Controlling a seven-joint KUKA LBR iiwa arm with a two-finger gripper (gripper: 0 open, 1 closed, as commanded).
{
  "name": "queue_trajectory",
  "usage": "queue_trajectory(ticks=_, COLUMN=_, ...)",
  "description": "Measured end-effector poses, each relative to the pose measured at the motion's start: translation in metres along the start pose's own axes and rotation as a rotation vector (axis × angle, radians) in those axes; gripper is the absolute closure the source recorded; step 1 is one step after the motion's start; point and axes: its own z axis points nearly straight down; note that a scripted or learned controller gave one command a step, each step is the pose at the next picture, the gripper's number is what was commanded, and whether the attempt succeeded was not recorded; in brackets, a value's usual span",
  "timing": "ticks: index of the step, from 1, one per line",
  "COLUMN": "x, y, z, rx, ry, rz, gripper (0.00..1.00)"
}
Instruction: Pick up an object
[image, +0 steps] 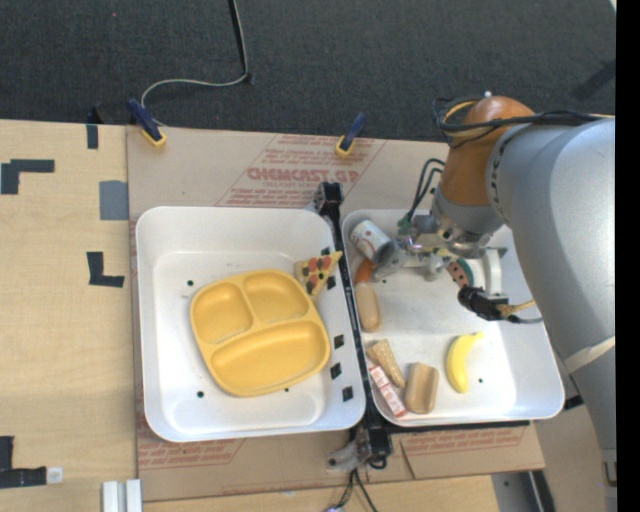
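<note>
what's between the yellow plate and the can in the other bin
In the camera view, a small pizza-slice toy and the black divider lie between the plate and the can.

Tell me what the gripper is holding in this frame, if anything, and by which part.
It cannot be told. The gripper sits low in the right bin near the small can, but the wrist hardware hides whether anything is held.

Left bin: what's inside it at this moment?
The left bin holds a yellow divided plate, with a small pizza-slice toy beside its upper right corner. Whatever is under the plate is covered.
</note>
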Motion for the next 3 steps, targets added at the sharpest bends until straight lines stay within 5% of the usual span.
queue_trajectory(ticks=2, x=-0.0055, y=0.0037, z=0.0015, rx=0.011, ry=0.01, rz=-0.004, gripper=0.0)
queue_trajectory(ticks=3, x=-0.0014, y=0.0007, z=0.0001, rx=0.0, ry=0.0, rz=0.001, gripper=0.0)
